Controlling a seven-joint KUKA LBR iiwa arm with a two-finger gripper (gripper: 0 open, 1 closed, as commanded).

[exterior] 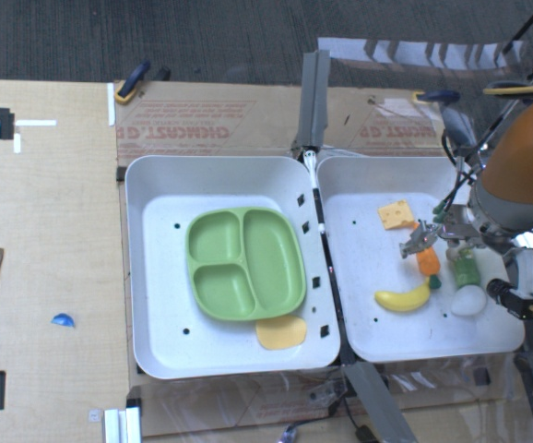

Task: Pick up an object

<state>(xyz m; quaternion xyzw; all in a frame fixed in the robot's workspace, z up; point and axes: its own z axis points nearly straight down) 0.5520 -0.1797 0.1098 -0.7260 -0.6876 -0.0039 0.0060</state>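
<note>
Several small things are sitting bunched in the right bin (368, 340): a carrot (428, 262), a green bottle (465, 270), a white egg (467, 301), a banana (403, 297) and a cheese wedge (396, 215). The gripper (420, 242) is hanging low over the carrot, at about three o'clock from the bin's middle, and whether its fingers are spread or pressed together I cannot tell; nothing is showing between them. The carrot looks like the target, lying just at six o'clock of the gripper tip, with the bottle touching or nearly touching it at three o'clock and the banana near at seven. A good grasp probably means closing across the carrot's narrow width, with the fingers kept off the bottle's side so the two are not being pinched together. The cheese, well apart at eleven o'clock, is the cleaner fallback. The green plate (246, 264) and yellow disc (281, 332) are lying in the left bin (156, 340).
</note>
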